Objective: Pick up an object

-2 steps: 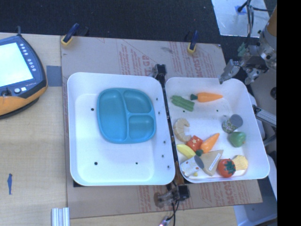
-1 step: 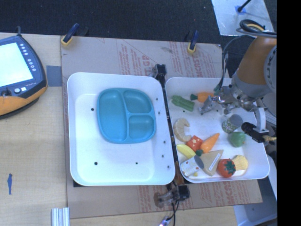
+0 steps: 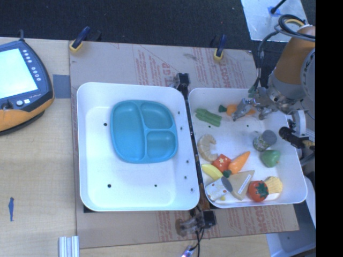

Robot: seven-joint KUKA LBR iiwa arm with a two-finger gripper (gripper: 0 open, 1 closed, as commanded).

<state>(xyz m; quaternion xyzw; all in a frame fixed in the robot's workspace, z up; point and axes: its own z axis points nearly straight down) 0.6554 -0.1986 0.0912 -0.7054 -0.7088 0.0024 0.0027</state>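
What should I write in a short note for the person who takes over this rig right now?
Gripper: low over the far side of the right bin, beside a small orange piece; whether it is open or shut cannot be told, and nothing shows in it.
Toy food all lies in the right bin: green pod, carrot, tomato, grey can.
Left bin holds the blue tray.
Done: nothing picked.
Left: grasp one item and lift.

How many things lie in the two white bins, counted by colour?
Blue: 1, the divided plate
Green: 3, the long vegetable, a small piece, the round one
Orange: 2, the piece near the tool, the carrot
Red: 2
Yellow: 2
Tan or cream: 2
Grey: 1, the can
Total: 13
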